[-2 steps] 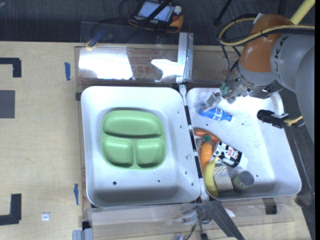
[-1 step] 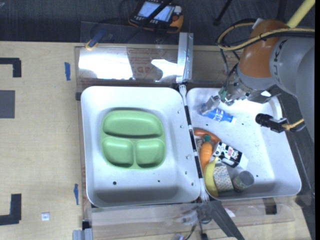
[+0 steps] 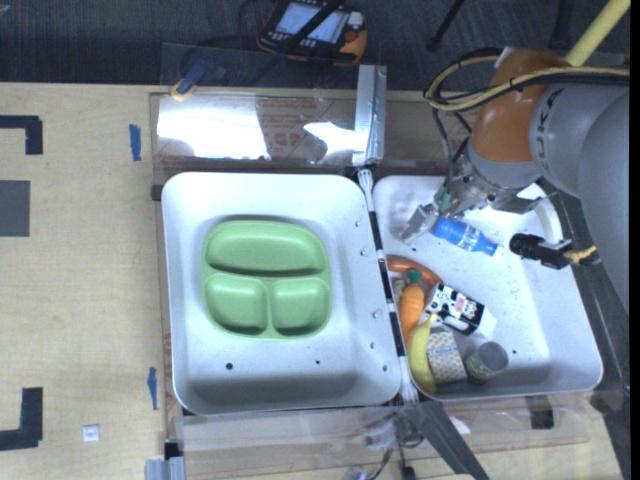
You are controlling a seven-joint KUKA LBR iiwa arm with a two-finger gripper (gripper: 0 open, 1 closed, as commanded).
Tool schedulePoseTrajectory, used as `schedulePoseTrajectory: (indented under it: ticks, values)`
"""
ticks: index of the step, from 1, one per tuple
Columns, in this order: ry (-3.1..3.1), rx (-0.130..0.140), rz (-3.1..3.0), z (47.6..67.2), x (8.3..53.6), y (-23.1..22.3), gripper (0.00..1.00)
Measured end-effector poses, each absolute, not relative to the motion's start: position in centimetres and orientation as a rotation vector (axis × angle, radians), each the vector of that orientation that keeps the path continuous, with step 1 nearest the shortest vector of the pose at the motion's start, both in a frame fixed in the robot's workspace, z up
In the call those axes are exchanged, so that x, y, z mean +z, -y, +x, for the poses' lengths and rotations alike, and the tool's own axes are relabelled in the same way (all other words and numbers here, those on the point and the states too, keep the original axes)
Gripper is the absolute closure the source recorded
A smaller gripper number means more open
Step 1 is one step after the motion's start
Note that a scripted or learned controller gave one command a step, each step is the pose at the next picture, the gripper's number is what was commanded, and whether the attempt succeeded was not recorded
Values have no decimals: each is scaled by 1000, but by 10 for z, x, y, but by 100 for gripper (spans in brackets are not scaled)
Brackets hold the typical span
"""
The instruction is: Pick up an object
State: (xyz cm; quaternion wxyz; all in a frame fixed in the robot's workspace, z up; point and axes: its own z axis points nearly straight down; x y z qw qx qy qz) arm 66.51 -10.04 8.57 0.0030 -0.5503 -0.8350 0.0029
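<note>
Reaching into the right bin (image 3: 560,368) from the right, the gripper (image 3: 418,222) is hovering low at its upper left; how it is set, I cannot tell. A blue bottle (image 3: 466,236) is lying just beside it, toys clustering below.

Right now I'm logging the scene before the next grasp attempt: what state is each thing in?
Green divided tray: lying flat in the left bin, right way up.
Blue-labelled bottle: on its side in the right bin.
Banana: lying along the right bin's left wall.
Carrot: lying beside the banana.
Black and white box: lying flat.
Hand: low over the right bin, holding nothing visible.
</note>
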Motion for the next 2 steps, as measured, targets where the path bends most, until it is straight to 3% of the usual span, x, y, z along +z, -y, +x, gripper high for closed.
schedulePoseTrajectory:
  ticks: [1, 2]
  values:
    - [2676, -1, -1647, 633, 86, 135, 0]
    - [2681, -7, -1653, 635, 98, 136, 100]
